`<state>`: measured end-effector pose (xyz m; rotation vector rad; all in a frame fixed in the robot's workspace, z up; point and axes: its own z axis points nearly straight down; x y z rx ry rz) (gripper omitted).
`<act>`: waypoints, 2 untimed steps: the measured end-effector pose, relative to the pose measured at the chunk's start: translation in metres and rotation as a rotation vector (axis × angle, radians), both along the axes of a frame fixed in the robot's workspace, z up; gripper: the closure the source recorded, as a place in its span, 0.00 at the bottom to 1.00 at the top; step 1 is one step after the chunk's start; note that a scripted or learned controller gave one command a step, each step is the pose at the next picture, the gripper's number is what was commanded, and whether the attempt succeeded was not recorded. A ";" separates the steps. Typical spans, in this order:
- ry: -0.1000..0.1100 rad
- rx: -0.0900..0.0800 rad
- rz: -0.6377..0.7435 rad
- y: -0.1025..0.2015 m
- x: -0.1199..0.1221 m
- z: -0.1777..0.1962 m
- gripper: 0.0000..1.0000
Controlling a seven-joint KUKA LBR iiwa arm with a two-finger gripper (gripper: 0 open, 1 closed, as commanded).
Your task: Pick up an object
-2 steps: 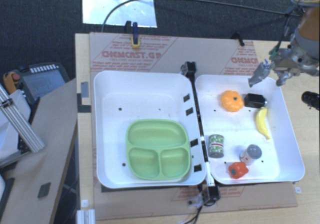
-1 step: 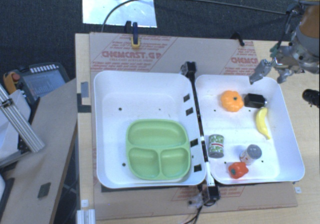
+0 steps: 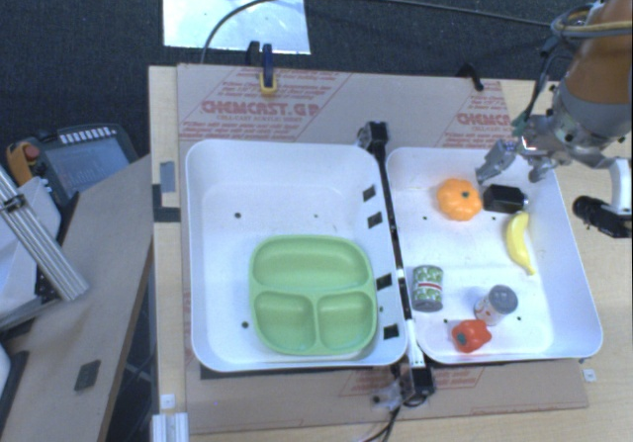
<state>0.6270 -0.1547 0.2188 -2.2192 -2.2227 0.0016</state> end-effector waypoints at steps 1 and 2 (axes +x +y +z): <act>0.001 0.001 0.000 0.007 -0.008 -0.054 0.00; 0.001 0.001 -0.001 0.006 -0.011 -0.096 0.00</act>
